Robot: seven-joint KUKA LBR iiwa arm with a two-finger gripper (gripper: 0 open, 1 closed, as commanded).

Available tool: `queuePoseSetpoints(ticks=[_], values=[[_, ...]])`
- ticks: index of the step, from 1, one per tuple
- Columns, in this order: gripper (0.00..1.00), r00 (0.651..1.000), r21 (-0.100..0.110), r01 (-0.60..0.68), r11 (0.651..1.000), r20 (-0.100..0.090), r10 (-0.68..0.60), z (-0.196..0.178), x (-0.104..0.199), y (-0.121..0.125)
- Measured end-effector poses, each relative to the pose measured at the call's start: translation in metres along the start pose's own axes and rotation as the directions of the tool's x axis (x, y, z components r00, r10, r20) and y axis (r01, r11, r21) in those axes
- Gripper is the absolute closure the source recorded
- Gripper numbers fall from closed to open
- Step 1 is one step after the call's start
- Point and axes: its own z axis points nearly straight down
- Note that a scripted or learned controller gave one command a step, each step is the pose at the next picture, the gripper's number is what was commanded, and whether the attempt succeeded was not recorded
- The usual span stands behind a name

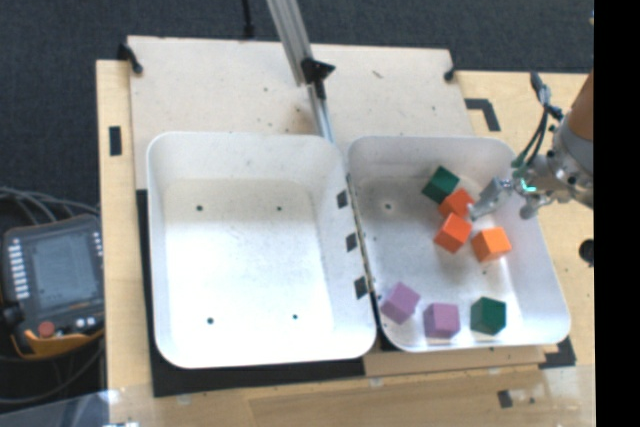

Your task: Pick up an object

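Mostly the arm [578, 130] is cut off at the right side of the view, so just its wrist end and a bit of cabling show above the right bin [400, 165]. The gripper [500, 195] reaches in over that bin's upper right part, its pale metal tip ending just beside a red-orange cube [457, 203]. Whether it is released or clenched cannot be told, since the tip is small, blurred and blends into the white bin floor; no block is visibly held.

All the blocks lie in the right bin. A dark green cube [440, 184] sits touching the red-orange one at its upper left. Below them an orange cube [452, 233] sits tilted on an edge, and a lighter orange cube [490, 243] lies just beside it to the right. Along the near wall sit two purple cubes [401, 301] [441, 319] and a second green cube [488, 315].

The left bin [160, 215] shows a bare speckled floor. A slanted metal post [285, 10] crosses the bench [220, 85] behind the bins, its top cut off by the frame. A handheld control pad [55, 280] lies at the far left, partly cropped.
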Motion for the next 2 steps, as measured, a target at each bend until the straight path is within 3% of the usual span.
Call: queuePoseSetpoints(ticks=[1,2], values=[[0.00,1.000,-0.004,0.001,1.000,0.001,-0.001,-0.002,0.000,0.001],[0.00,1.000,0.000,-0.001,1.000,0.002,0.001,0.041,-0.001,0.006]])
